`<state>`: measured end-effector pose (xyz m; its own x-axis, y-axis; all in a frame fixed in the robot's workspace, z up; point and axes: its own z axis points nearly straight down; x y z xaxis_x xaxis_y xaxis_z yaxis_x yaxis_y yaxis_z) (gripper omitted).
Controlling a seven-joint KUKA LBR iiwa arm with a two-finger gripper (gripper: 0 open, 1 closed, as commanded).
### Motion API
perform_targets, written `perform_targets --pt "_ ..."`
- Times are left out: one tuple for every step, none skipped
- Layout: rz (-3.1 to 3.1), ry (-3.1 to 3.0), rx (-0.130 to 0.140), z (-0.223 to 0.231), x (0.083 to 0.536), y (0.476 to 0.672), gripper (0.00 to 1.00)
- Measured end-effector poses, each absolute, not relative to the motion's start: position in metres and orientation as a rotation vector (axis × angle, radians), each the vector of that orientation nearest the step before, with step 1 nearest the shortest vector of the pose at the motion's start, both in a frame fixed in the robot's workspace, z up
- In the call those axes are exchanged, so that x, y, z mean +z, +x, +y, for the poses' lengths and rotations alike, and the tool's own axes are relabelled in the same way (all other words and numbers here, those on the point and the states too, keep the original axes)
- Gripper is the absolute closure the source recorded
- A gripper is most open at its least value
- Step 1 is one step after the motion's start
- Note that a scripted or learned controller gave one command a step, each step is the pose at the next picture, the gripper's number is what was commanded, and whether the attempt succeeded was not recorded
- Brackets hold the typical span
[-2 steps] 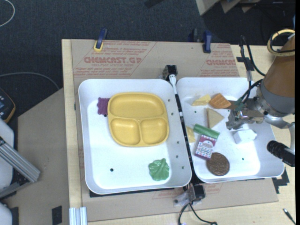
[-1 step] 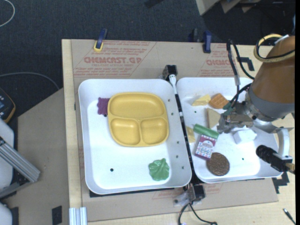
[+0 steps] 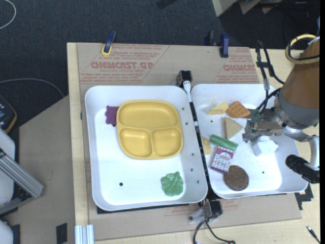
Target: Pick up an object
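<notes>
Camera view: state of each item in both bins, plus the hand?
Yellow tray: upright in left bin, compartments bare.
Purple piece: flat, touching the tray's left edge.
Green leaf: flat, left bin, apart from tray.
Brown disc: flat, right bin, near front wall.
Pink packet: flat, beside the disc.
Green bar: lying across the packet's top.
Orange piece: flat, right bin rear.
Hand: low over right bin, nothing seen between fingers.

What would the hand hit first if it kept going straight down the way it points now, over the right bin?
Probably the small white object lying on the floor of the right bin, directly under the hand. Height is hard to judge from this slanted view, so the hand may instead reach bare floor beside it.
</notes>
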<state>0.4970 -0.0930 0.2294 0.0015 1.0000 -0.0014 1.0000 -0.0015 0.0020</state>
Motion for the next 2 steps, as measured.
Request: perform_targets --pt "2.222 2.218 0.003 -0.085 0.234 0.496 1.00" --pt "2.223 2.225 -0.003 -0.084 0.214 0.491 1.00"
